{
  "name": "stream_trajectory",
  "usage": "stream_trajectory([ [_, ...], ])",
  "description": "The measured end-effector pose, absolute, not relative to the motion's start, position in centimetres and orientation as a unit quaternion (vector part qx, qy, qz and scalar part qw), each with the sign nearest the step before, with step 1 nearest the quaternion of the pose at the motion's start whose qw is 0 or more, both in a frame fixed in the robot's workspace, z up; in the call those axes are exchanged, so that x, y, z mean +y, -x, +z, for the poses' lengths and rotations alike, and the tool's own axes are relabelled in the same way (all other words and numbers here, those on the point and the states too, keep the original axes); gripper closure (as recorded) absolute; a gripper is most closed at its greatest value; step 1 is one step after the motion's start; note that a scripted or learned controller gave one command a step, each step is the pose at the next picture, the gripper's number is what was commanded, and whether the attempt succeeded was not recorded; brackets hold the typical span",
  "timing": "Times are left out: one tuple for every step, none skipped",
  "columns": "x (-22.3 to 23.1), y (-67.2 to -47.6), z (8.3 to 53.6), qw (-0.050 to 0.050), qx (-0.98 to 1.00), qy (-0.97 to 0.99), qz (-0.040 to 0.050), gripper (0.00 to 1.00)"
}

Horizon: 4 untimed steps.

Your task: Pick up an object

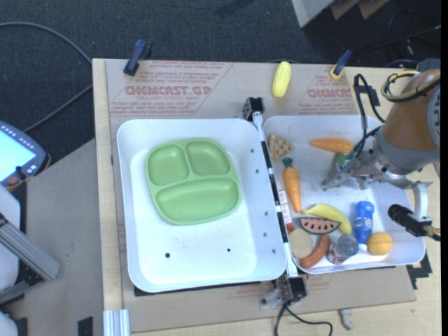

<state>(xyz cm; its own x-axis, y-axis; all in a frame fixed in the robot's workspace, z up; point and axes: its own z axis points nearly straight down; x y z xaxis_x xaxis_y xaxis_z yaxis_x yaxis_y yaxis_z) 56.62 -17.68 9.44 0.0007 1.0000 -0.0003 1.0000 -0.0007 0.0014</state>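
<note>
The right white plastic bin [420, 254] holds two orange toy carrots [292, 187] [332, 145], a yellow toy banana [329, 216], a blue bottle [362, 221] and a round orange fruit [380, 244]. The gripper [339, 173] hangs between these carrots; its finger state cannot be told.

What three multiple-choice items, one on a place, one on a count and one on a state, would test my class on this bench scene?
1. Where does the corn cob lie?
A. in the left bin
B. on the board behind the bins
C. on the green plate

2. How many compartments has the green plate?
A. two
B. three
C. five

3. Where is the pincer?
A. low in the right bin, among the toy foods
B. over the left bin
C. outside both bins

Answers: 1 B, it rests on the lettered board; 2 B, two small above one wide; 3 A, it sits just under the upper carrot.
</note>
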Motion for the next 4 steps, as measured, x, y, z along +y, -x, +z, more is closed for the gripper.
stream_trajectory([
  [-18.8, -52.6, 8.4, 0.000, 0.707, -0.707, -0.0003, 0.00],
  [-16.6, -47.9, 8.4, 0.000, 0.707, -0.707, -0.0002, 0.00],
  [-12.3, -54.8, 8.5, 0.000, 0.708, -0.706, 0.0006, 0.00],
  [-19.6, -60.5, 8.6, 0.001, 0.707, -0.707, -0.0002, 0.00],
])
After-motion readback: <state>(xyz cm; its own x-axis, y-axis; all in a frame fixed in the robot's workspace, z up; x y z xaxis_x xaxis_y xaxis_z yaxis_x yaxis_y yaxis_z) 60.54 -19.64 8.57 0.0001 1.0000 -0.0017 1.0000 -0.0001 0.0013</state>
